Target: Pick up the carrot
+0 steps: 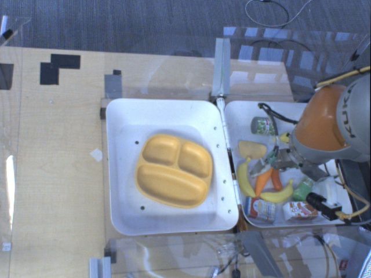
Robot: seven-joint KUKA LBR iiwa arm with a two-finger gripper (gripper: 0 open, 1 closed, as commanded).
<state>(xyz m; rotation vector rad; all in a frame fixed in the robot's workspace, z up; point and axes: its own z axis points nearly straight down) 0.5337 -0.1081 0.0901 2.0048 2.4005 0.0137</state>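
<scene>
**Arm Sits Over the Bin With the Carrot**

While the grey and orange arm (pixel 324 126) reaches in from 3 o'clock, its jaws (pixel 282 158) hang low in the right white bin (pixel 348 216). I cannot tell if the jaws are released or clenched, because the arm hides them.

An orange carrot (pixel 262 182) lies in the right bin, near the middle of it. It is tilted, with its thin end pointing to 7 o'clock. The jaws are just beside it, at its 1 o'clock side. A second orange piece (pixel 276 180) lies just beside the carrot, at its 3 o'clock.

One yellow banana (pixel 245 178) curves along the carrot's 9 o'clock side. Another banana (pixel 277 196) lies at its 5 o'clock. A pale yellow lump (pixel 251 149) sits at the carrot's 12 o'clock. A small can with a green label (pixel 262 125) sits past that, at the far end of the bin. Small packets (pixel 301 211) rest at the near end, toward 5 o'clock.

The left white bin (pixel 122 213) holds a yellow tray (pixel 174 169) with three parts. Both bins sit on the wooden counter (pixel 52 172).
</scene>
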